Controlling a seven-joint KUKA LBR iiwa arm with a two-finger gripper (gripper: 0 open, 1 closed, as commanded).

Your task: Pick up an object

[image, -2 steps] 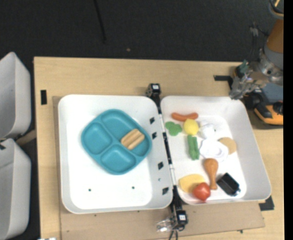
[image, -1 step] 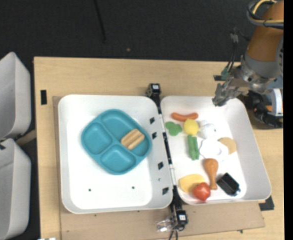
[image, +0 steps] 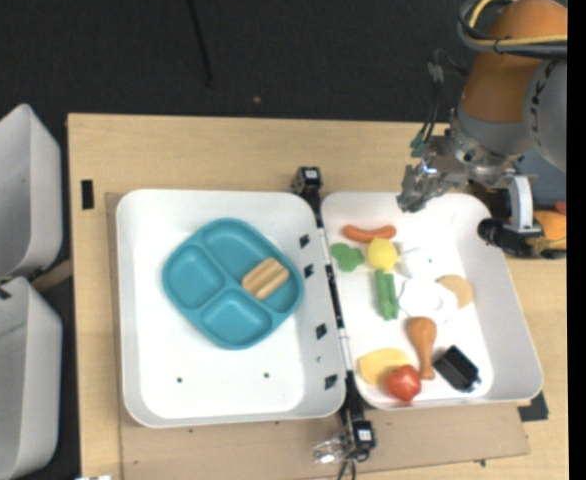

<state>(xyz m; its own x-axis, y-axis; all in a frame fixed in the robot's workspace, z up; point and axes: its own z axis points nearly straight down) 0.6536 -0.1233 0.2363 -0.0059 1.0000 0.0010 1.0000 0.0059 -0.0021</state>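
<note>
So the grey two-finger gripper (image: pixel 414 194) hangs over the right white bin's (image: pixel 518 353) upper edge, can't tell its fingers' state; toy food's heaped there, orange plastic sausage (image: pixel 369 233) nearest, probably the easiest grab

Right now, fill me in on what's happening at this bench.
The grey-and-orange arm's gripper hovers at the far edge of the right bin, holding nothing visible. Below it lie toy foods: a hot dog, lemon, green pod, drumstick and tomato. The left bin holds a blue divided plate with a bread piece.
</note>
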